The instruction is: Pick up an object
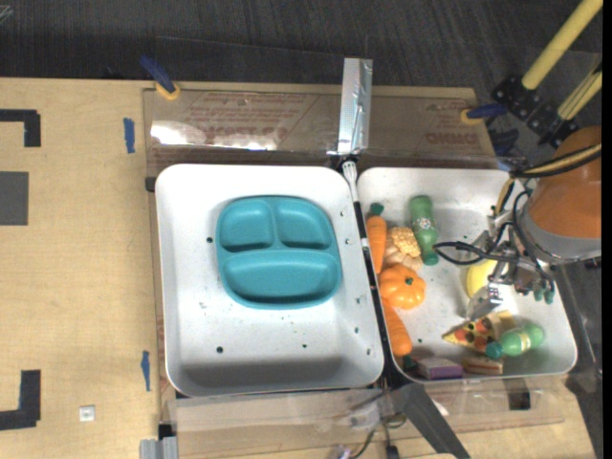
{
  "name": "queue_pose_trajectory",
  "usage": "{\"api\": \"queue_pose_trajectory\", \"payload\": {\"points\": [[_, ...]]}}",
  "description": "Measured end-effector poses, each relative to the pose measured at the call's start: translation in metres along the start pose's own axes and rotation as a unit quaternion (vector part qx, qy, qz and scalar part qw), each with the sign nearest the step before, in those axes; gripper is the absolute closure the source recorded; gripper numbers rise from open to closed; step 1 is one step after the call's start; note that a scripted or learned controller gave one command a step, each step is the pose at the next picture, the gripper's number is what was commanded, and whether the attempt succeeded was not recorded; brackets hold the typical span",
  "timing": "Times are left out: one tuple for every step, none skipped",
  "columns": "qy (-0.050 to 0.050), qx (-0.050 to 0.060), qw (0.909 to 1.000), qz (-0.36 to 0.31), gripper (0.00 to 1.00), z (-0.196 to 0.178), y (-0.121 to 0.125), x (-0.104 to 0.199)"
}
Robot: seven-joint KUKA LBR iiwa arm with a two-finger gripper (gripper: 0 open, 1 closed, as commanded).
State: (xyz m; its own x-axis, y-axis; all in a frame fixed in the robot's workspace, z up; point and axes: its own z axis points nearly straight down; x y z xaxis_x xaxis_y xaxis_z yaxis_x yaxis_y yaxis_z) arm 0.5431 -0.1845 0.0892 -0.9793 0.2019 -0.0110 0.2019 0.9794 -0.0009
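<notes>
My gripper hangs low over the right side of the right bin, under the orange band of the arm. A yellow lemon-like toy lies just to its left, touching or partly hidden by it. Just below sit a pizza slice toy and a green and yellow toy. Along the bin's left side are a carrot, a green bottle, a pale cauliflower-like piece, an orange pumpkin and a second carrot.
The left bin holds a teal divided plate. A purple flat piece lies at the right bin's front wall. Black cables trail from the wrist across the right bin. A silver taped strip stands behind the bins.
</notes>
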Motion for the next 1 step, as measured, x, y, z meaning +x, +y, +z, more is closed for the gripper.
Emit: {"api": "queue_pose_trajectory", "payload": {"points": [[-0.006,0.000,1.0000,0.000,1.00,-0.0134,0.0013,-0.0038]]}}
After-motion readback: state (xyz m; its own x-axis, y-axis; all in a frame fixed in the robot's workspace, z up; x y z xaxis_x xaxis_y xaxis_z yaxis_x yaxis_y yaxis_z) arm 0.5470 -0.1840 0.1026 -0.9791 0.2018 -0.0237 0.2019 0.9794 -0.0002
